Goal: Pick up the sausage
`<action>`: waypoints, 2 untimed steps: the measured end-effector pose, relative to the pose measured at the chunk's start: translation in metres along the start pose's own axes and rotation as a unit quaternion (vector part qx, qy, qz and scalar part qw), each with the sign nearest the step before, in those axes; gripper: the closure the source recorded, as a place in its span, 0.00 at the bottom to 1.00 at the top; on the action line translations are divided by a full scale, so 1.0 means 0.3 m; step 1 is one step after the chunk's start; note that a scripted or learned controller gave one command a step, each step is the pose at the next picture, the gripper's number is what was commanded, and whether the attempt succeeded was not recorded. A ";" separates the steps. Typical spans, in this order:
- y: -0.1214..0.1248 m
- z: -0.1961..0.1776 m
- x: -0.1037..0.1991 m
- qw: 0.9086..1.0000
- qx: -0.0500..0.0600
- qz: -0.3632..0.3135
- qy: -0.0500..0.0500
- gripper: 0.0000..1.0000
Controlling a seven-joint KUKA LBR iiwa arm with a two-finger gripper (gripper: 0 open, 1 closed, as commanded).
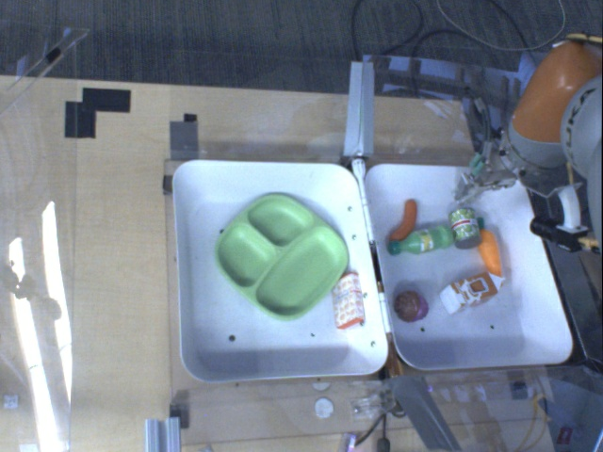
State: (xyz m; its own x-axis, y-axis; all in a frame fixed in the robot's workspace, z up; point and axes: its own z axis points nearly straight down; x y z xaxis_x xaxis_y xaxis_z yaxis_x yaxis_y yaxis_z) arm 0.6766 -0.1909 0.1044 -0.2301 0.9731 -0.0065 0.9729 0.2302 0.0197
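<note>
Clearly the small curved orange-red toy sausage (406, 217) lies in the upper left part of the right-hand white bin (528, 347), just above the green plastic bottle (421, 241) lying on its side; I judge it light, stiff and rather slick, so I would take it across its narrow middle, where the curve leaves room on both sides. My two-finger gripper (482, 179) hangs over the upper right of that bin, well apart from the sausage and near the small green-labelled can (464, 226). Its thin fingers look slightly parted with nothing between them, though at this size I cannot be sure.
</note>
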 end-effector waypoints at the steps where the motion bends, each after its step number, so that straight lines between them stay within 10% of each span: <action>1: -0.002 0.003 0.006 1.000 0.003 -0.001 0.003 0.00; 2: -0.197 0.042 0.001 0.998 0.006 0.056 0.001 0.00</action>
State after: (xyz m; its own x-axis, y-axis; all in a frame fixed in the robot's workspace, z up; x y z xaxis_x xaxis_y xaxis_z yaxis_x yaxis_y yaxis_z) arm 0.6192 -0.2043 0.0906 -0.1194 0.9928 -0.0021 0.9928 0.1195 0.0091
